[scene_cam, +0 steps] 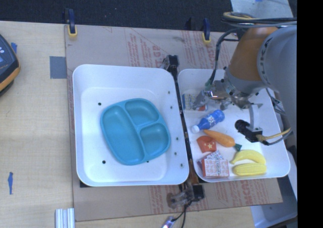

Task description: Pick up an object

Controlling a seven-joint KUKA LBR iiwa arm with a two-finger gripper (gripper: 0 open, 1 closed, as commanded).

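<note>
We cannot tell the gripper's (212, 93) state; we should centre it squarely over the bottle (209, 120) before descending, avoiding the carrot (220, 137).

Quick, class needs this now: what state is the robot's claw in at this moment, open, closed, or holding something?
Claw: low over the far end of the right bin; open, closed or holding something cannot be told.

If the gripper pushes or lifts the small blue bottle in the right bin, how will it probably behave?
The blue bottle lies on its side, so it would probably roll if pushed. It looks like a small plastic toy, likely light and stiff. Its rounded, smooth body might slip. The carrot close beside it could be disturbed.
</note>
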